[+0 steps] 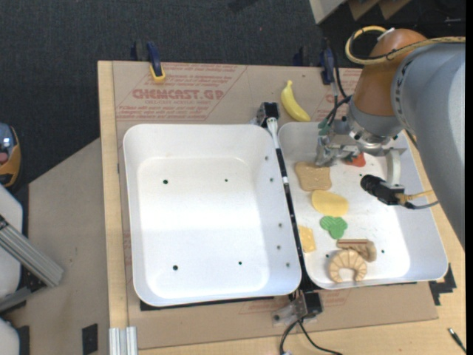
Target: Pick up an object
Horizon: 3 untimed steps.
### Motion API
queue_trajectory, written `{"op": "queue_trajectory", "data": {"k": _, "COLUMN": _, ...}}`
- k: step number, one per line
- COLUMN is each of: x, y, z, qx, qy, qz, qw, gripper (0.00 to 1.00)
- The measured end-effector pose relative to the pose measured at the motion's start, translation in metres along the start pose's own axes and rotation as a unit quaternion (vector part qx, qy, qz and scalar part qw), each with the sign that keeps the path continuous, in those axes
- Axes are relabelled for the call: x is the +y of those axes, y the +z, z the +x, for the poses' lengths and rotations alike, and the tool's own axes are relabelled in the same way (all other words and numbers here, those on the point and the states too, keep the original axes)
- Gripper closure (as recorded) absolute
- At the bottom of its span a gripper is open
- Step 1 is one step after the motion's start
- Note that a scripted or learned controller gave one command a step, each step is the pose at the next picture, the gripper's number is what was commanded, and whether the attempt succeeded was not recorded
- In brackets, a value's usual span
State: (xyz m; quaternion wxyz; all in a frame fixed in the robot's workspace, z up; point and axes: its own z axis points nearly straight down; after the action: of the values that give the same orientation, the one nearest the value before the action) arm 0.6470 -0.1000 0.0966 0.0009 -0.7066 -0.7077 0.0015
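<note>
We see the pincer (327,156) hovering just above the toast slice (313,175) in the right bin (421,261). We cannot tell its opening. The toast looks light, stiff, probably plastic; we'd grip across its thin edges.

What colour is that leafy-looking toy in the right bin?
Green, seen in the camera view: the leafy toy.

bench (185,87) | two white bins (199,205) side by side | banana (293,103) behind
</note>
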Motion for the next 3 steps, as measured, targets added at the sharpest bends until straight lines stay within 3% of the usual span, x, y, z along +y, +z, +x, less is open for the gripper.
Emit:
{"op": "queue_trajectory", "data": {"k": 1, "x": 0.020, "y": -0.096, "z": 0.081, "qx": 0.001, "qy": -0.004, "qz": -0.008, "qw": 1.0000, "gripper": 1.00}}
{"op": "queue_trajectory", "data": {"k": 2, "x": 0.020, "y": -0.248, "z": 0.151, "qx": 0.002, "qy": -0.003, "qz": -0.010, "qw": 0.9999, "gripper": 1.00}}
{"op": "queue_trajectory", "data": {"k": 3, "x": 0.018, "y": -0.187, "z": 0.186, "qx": 0.001, "qy": -0.001, "qz": 0.001, "qw": 1.0000, "gripper": 1.00}}
